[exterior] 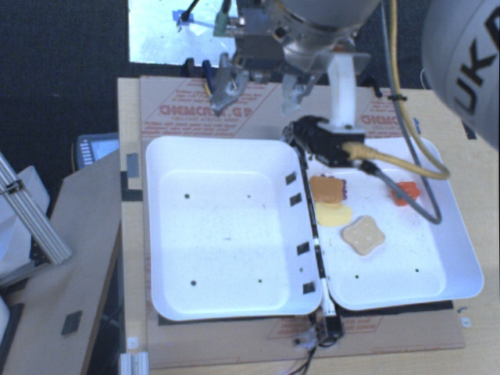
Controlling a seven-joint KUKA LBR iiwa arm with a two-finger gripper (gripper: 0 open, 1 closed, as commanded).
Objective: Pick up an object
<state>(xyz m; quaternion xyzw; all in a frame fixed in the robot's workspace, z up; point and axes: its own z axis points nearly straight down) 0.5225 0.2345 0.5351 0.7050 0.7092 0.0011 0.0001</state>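
Hand [258, 92] open (fingers spread), holding nothing, above left bin [168, 151].

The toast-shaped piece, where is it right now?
The toast-shaped piece lies in the right bin, just below-right of the yellow piece, near the divider between bins.

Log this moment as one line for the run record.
tool open, raised behind bins, holding nothing | right bin: toast piece, yellow slice, orange item

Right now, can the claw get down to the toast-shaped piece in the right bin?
Probably yes. The claw hangs open above the bins' far edge, holding nothing. The toast-shaped piece lies flat with bare floor around it, apart from the yellow piece; the cables run beside it, not over it.
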